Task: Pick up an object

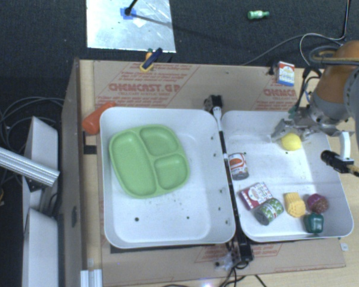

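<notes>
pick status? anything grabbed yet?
Done: gripper is down in the right bin, right over the yellow lemon. In hand: nothing visibly lifted; lemon looks to be resting on the bin floor. Left: close, lift clear.

"CHEMCAST GP" on cardboard sheet

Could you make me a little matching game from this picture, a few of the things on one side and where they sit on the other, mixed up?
Things:
1. green divided tray
2. yellow lemon
3. small can
4. dark green pepper

Places:
A. near corner of the right bin
B. right bin, beside the divider between the bins
C. in the left bin
D. far part of the right bin, just under the gripper

Pairs: 1-C, 2-D, 3-B, 4-A
</notes>
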You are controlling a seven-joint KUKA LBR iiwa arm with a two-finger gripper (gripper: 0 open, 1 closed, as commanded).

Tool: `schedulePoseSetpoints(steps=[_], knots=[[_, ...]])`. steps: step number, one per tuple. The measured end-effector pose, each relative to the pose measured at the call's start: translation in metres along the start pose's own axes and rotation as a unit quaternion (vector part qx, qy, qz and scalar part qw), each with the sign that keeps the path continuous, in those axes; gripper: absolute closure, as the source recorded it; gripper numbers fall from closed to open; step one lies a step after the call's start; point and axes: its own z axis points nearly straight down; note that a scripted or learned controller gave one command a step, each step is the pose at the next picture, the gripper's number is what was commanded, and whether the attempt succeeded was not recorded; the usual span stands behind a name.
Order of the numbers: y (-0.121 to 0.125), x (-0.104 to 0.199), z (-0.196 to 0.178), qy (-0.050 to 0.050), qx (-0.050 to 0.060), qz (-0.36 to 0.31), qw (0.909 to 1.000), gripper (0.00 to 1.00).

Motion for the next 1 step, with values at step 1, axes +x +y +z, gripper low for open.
schedulePoseSetpoints(steps=[1], knots=[[0.0012,-0.0005,-0.0116,-0.001,-0.002,-0.002,1.0000,1.00]])
